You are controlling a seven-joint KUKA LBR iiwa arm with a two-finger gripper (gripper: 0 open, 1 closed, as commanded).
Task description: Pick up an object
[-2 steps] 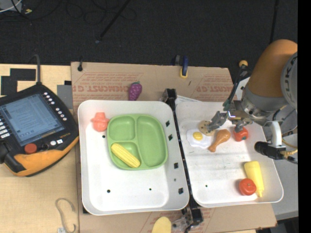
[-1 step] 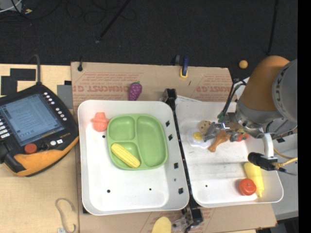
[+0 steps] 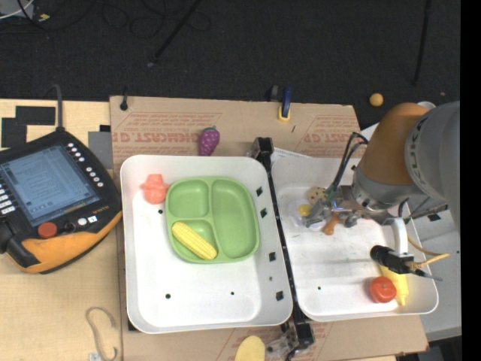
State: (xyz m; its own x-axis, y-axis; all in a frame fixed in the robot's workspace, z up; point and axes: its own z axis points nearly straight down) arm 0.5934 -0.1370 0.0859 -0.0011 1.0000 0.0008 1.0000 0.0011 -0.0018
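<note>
Over the right bin (image 3: 338, 295), arm comes in from the right edge: gripper (image 3: 327, 215) low over the bin's upper-left part, pointing left toward the divider between the bins, orange band (image 3: 394, 145) up behind it, grey body (image 3: 443, 149) at far right. Gripper tip sits among small yellow and orange bits, too jumbled to separate; cannot tell how far it is open or whether it has hold of anything. Counts, left to right: one teach pendant (image 3: 52, 183) on the bench left of the bins, screen up. One metal hook (image 3: 101, 329) at bottom left. Left bin (image 3: 195, 299): one pink toy (image 3: 154, 189) in the upper-left corner, one green divided plate (image 3: 233, 216) just right of it, one yellow corn cob (image 3: 194, 241) lying in the plate's lower-left compartment. One purple grape bunch (image 3: 209, 140) on the cardboard (image 3: 173, 122) just above the left bin. One yellow round thing (image 3: 250, 348) at the bottom edge, below the gap between bins. One blue clamp (image 3: 285, 105) at the cardboard's top edge. Right bin: one red round toy (image 3: 383, 289) near the lower-right corner, one yellow piece (image 3: 400, 292) touching its right side, both well apart from the gripper. One small orange ball (image 3: 376, 99) on the dark surface above the arm.
</note>
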